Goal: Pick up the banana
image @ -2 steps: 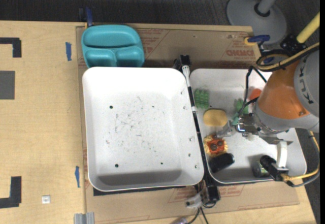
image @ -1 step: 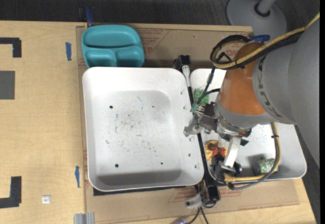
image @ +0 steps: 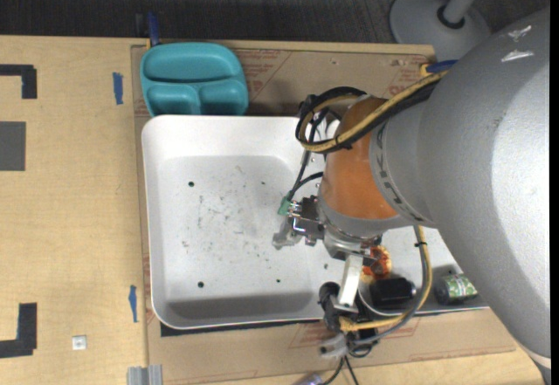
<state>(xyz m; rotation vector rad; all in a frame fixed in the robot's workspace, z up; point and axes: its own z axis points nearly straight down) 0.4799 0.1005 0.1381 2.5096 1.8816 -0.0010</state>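
My grey arm with its orange band (image: 354, 187) reaches in from the right and hangs over the seam between the two white bins. The gripper (image: 290, 228) shows as a small metal part poking out from under the wrist, low over the right side of the left bin (image: 166, 200). The wrist and its cables cover most of the right bin, hiding what lies beneath.
A teal divided tray (image: 194, 78) stands behind the left bin. A small green object (image: 456, 288) lies at the right bin's front right, and a small orange-red piece (image: 378, 262) shows beside the wrist. The left bin's floor has faint scuff marks.
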